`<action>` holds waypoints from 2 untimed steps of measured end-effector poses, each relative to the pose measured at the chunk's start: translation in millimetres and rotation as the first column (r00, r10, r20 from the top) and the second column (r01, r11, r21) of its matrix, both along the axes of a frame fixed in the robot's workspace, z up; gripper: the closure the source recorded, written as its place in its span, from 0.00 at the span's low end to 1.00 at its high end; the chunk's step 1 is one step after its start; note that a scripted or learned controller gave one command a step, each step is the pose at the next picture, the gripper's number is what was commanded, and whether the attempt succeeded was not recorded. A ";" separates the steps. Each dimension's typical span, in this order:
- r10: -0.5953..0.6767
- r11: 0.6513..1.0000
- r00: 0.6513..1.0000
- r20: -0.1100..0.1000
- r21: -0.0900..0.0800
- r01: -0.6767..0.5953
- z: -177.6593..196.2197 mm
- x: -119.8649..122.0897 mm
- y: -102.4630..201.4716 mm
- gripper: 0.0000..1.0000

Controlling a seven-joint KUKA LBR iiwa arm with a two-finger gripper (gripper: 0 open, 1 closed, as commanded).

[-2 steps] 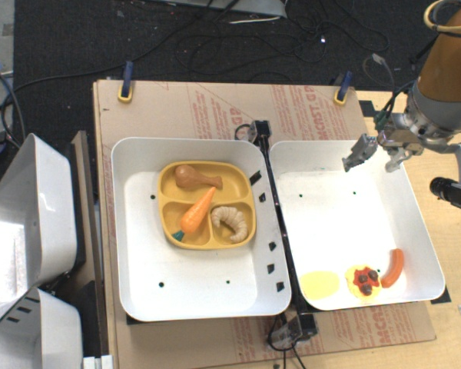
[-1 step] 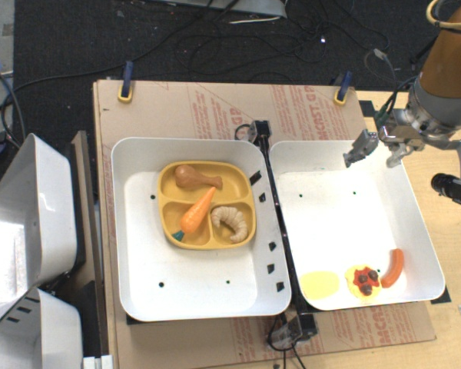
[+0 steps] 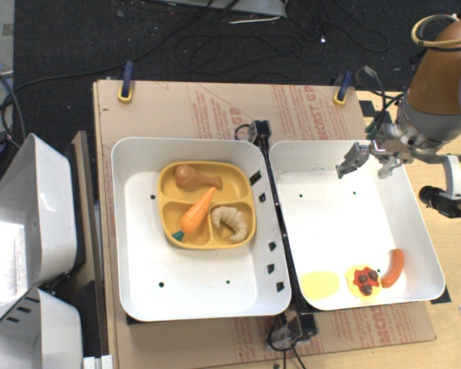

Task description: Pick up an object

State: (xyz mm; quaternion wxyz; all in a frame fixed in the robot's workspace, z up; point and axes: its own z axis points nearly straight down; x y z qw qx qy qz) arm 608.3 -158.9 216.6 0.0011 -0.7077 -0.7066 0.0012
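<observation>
Landmark: the right bin (image 3: 415, 214), white and shallow, was taken as ref. for all places.
Gripper: the gripper (image 3: 369, 160) was seen over the right bin's far edge, twd. its far right corner, hung from the grey arm (image 3: 438, 91) w/ orange band.
Fingers: two fingers were seen spread apart w/ a clear gap; nothing was held betw. them.
Sausage: a small orange-red sausage (image 3: 393, 268) was found in the right bin's near right corner. Long axis was set on a slant, upper end pointed away twd. the bin's right wall, lower end pointed twd. the near edge and a bit left.
Pizza piece: a small round pizza piece (image 3: 363, 280) w/ red and dark toppings was noted just left of the sausage, nearly touching its lower end.
Yellow disc: a flat yellow disc (image 3: 320, 284) was seen further left along the right bin's near edge, close to the pizza piece.
Gripper vs. objs: gripper was well apart from all three, at the opposite end of the bin.
Left bin: the left bin (image 3: 138, 283) was set just beside the right bin's left wall; a yellow divided plate (image 3: 169, 225) was held in it.
Plate contents: a drumstick (image 3: 196, 177), a carrot (image 3: 199, 211) and a shrimp (image 3: 231, 222), one per compartment.
</observation>
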 end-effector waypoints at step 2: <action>0.000 1.000 1.000 0.000 0.000 0.000 -100.8 13.4 -9.3 0.00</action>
